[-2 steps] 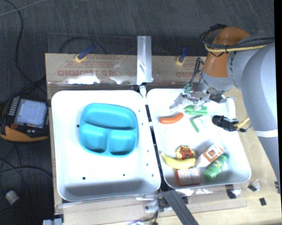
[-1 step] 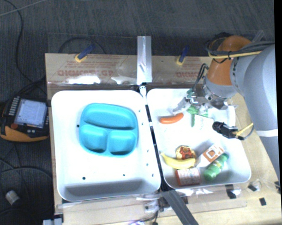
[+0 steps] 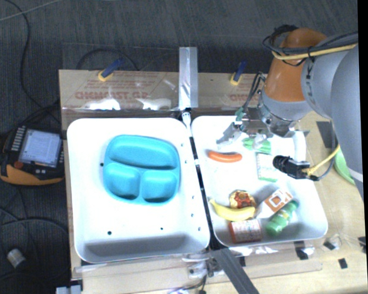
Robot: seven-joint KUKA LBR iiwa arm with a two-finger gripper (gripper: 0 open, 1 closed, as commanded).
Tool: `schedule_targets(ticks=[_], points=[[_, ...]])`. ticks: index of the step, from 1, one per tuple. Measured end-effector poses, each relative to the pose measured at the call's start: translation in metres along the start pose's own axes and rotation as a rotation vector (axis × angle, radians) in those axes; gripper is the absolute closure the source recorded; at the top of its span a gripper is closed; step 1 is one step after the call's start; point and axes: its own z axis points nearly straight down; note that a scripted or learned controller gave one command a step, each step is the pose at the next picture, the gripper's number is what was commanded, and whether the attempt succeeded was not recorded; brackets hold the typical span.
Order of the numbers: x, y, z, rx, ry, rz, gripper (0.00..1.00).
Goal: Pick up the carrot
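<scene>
I am hovering my two-finger gripper (image 3: 233, 134) over the far end of the right-hand shallow white bin (image 3: 316, 214), jaws spread apart and gripping nothing, because the slim orange carrot (image 3: 224, 156) is lying just below them on bare floor. It is sitting well apart from the yellow banana (image 3: 230, 210) and red can (image 3: 244, 231), giving me, I judge, room to straddle it.

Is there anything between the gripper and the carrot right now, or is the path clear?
Nothing visible stands between them. The gripper hangs just above and right of the carrot, which lies alone on bare floor of the right bin. The banana and other items sit nearer the front.
</scene>
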Motion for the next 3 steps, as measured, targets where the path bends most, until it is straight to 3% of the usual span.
schedule_targets(ticks=[1,2,3], points=[[0.001,0.000,-0.008,0.003,0.001,-0.001,1.00],[0.007,-0.043,-0.069,0.000,0.000,-0.053,1.00],[0.007,-0.043,-0.069,0.001,0.000,-0.053,0.00]])
